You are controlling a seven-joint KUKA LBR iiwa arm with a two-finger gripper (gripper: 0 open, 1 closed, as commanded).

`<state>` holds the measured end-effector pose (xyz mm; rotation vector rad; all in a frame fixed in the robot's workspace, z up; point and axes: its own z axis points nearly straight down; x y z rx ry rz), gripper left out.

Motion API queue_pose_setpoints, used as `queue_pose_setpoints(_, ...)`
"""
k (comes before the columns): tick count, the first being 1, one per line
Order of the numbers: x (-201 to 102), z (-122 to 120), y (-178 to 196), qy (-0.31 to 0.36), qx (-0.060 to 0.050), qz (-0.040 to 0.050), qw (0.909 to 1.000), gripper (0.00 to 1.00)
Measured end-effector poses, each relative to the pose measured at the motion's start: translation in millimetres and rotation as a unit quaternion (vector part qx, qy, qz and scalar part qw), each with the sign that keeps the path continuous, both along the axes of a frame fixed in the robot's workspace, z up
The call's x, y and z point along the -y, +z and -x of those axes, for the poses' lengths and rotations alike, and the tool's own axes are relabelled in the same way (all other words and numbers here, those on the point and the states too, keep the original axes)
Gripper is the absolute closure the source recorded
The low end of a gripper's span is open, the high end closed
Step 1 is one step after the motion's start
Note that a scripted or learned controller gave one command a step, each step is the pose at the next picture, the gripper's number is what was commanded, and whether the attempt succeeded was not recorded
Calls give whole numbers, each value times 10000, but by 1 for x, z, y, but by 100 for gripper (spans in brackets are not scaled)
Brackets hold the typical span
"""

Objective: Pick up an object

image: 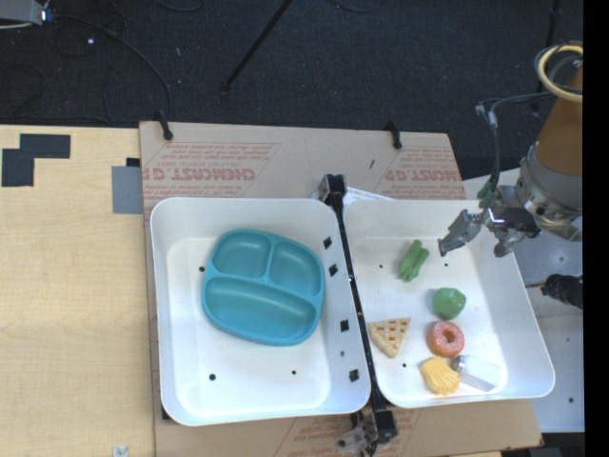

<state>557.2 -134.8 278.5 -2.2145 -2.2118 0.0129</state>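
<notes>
Looking down at a slant on the counter, you see two shallow white bins side by side. The left bin [181, 255] holds a blue divided plate [263, 287]. The right bin [528, 350] holds small toy foods: a green pea pod [413, 260] near the upper middle, a round green vegetable [449, 302] below it, a waffle wedge [390, 335] at the lower left, a pink doughnut [445, 337] and a yellow piece of corn [439, 376] near the bottom.

Your gripper [481, 234] hangs at the right of the frame, above the bin's upper right part, with its two fingers spread apart and nothing between them.

The pea pod is the nearest piece, lying just left of the gripper and apart from the other toys. It is probably light, stiff plastic, smooth and a little slippery. You would likely do best to close across its narrow middle, with the fingers set crosswise to its length. A pinch near either end could make it pivot or squirt away.
</notes>
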Motion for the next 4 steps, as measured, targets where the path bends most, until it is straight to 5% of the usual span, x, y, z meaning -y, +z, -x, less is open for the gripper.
queue_pose_setpoints(1,0,-2,6,8,51,8,10000,0)
queue_pose_setpoints(4,8,-9,-146,8,69,18,10000,0)
